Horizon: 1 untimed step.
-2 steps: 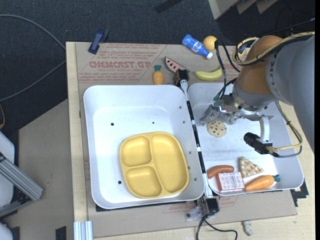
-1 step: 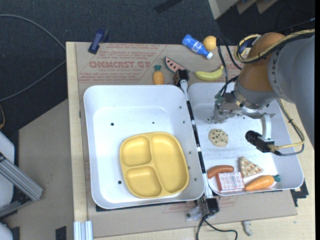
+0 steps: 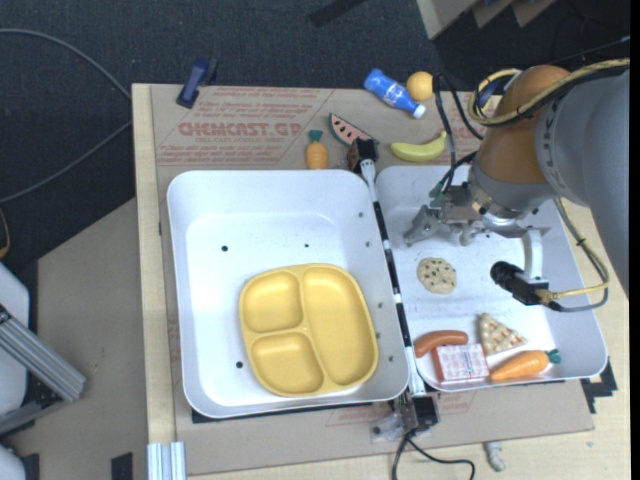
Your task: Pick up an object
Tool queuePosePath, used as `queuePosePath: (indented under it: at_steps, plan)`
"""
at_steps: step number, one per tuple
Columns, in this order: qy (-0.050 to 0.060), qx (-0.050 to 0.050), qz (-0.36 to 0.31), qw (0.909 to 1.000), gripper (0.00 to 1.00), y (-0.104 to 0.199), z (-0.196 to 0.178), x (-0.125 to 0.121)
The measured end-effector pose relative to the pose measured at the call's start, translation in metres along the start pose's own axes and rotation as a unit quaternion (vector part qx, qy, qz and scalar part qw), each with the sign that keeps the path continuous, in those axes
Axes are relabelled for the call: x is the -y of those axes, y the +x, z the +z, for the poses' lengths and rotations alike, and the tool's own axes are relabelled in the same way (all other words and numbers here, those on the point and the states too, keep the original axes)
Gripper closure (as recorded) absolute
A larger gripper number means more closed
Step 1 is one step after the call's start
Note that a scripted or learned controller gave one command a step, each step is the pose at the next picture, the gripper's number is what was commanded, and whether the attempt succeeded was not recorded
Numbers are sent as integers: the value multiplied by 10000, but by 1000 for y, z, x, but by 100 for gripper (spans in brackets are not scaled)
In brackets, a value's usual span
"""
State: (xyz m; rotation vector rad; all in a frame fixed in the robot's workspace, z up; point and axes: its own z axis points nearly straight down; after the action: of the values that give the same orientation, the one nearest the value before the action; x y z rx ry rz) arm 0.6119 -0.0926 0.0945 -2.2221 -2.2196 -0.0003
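Camera view: slanted look down on a desk [image 3: 250,108] carrying two white bins side by side.
Arm: grey with an orange band [image 3: 520,118], reaching in from the upper right of the frame, over the right bin.
Left bin [image 3: 200,208]: centre-left of the frame, holding a yellow divided plate [image 3: 305,328] with three compartments, in its lower half.
Right bin [image 3: 590,338]: right of the frame, touching the left bin along a dark seam.
Gripper [image 3: 440,218]: low over the upper part of the right bin; whether it is spread or pressed together, cannot tell.
Cookie [image 3: 436,275]: flat in the right bin, just below the gripper.
Lower right bin: sausage [image 3: 440,342], pink wafer [image 3: 462,364], pizza slice [image 3: 498,334], carrot [image 3: 520,365], close together.
Behind the bins: banana [image 3: 418,148], blue bottle [image 3: 392,92], orange ball [image 3: 420,85], watermelon slice [image 3: 346,128], small orange fruit [image 3: 317,154].
Upper left: blue clip [image 3: 196,81] at the desk edge.
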Motion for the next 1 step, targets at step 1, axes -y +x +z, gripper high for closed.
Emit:
queuePosePath:
  at_steps: [1]
  plan:
    - [-2, 6, 2, 10000, 0, -57, 10, 84]
